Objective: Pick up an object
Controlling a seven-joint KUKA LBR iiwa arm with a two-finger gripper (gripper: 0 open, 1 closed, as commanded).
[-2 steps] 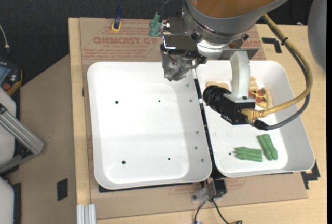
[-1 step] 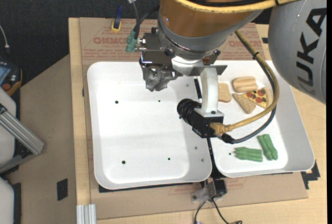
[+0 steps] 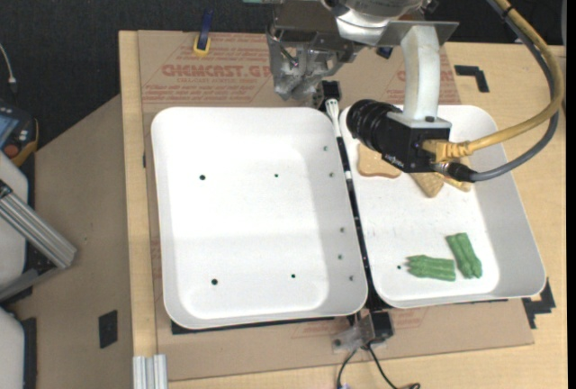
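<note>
- Green pieces, 2 of them, lie in the right bin (image 3: 506,198) near its front edge. One green piece (image 3: 432,267) lies roughly along that edge, and the other green piece (image 3: 465,254) sits just beside it toward the front right corner, angled; their near ends look close to touching, though I cannot be sure.
- 2 tan pieces lie in the far half of the same bin. One tan piece (image 3: 376,165) is close to the left rim, and the other tan piece (image 3: 433,185) is nearer the middle. Robot parts above cover part of both.
- The gripper (image 3: 301,83) hangs well apart from all 4 pieces. It is over the cardboard sheet (image 3: 180,63), just beyond the far edge of the left bin (image 3: 238,225) and near that bin's far right corner.
- Whether the gripper is released or clenched cannot be told from this slant, and nothing can be seen held in it.
- The left bin shows bare white floor with 4 small dark dots.
- A small black item (image 3: 330,93), perhaps a clip, sits at the far end of the seam where the 2 bins meet, just beside the gripper.
- A similar dark fitting (image 3: 376,325) with a thin cable sits at the near end of that seam, on the cardboard sheet.
- A small blue and yellow object (image 3: 203,36) stands on the far left part of the cardboard sheet, near its far edge and away from both bins.
- The cardboard sheet carries red printed lettering along its far edge.
</note>
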